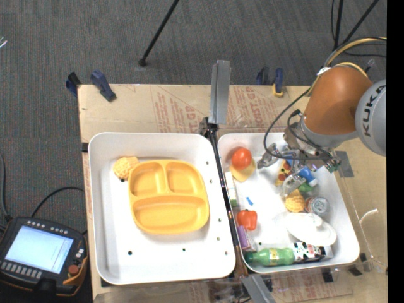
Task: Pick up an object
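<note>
At right of frame, the gripper (287, 169) hangs over the right bin (344, 202) above small toys (302, 177); its grip state cannot be told.

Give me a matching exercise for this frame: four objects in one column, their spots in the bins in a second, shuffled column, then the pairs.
Things:
1. yellow divided tray
2. green bottle
3. red-and-yellow toy
4. white plate

Places:
A. right bin, front edge, lying down
B. right bin, back-left corner
C. left bin, middle
D. right bin, front right, behind the bottle

Pairs: 1-C, 2-A, 3-B, 4-D
</note>
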You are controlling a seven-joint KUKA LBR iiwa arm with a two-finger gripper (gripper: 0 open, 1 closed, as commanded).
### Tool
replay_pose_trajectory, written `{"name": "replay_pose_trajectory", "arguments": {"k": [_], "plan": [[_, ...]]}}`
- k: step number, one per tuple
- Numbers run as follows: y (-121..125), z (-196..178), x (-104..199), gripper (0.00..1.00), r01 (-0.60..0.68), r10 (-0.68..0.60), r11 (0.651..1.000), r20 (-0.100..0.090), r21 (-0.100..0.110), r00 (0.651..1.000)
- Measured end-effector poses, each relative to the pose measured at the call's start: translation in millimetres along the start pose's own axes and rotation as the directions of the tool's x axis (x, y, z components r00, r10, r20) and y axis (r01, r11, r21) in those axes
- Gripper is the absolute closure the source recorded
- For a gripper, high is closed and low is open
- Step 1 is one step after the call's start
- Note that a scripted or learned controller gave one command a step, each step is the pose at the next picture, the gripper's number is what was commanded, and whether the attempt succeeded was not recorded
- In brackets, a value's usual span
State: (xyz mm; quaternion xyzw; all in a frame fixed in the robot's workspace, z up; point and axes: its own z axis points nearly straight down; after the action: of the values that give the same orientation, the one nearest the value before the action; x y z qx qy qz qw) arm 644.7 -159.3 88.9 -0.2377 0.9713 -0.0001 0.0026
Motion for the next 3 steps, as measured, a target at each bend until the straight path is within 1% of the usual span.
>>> {"name": "replay_pose_trajectory", "arguments": {"k": [1,2,3], "plan": [[0,0,76,0.00,-0.020,0.020,1.000,0.000,-0.001,1.000],[50,1,39,0.00,-0.032,0.032,0.999,-0.001,-0.004,0.999],[-30,0,57,0.00,0.157,-0.157,0.988,-0.001,-0.002,0.988]]}}
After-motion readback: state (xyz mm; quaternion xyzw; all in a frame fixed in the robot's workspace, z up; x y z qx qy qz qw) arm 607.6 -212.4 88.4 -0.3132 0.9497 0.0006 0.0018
